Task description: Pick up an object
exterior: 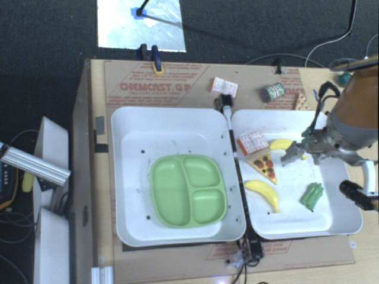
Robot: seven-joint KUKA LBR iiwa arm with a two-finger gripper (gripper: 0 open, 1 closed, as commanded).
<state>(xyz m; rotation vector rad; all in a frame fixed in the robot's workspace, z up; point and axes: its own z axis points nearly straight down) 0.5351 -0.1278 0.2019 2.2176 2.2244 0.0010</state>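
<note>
Over at three o'clock, the arm (355, 108) leans in above the right bin (340, 220), its hand (294, 154) hanging low over the bin's upper middle; I cannot tell how that hand is set. Just beside it at nine o'clock lies a pizza slice toy (265, 165), with a small red-and-white box (252, 141) above that at eleven. A short yellow piece (280, 144) sits at twelve o'clock of the pizza slice toy. A banana (264, 192) lies toward six o'clock, and a green vegetable toy (311, 196) rests at the bin's four o'clock. The left bin (133, 135) carries a green divided plate (189, 190). Beyond the bins, on the surface (177, 84), stand a small can (273, 92) and a little carton (224, 86).
</note>
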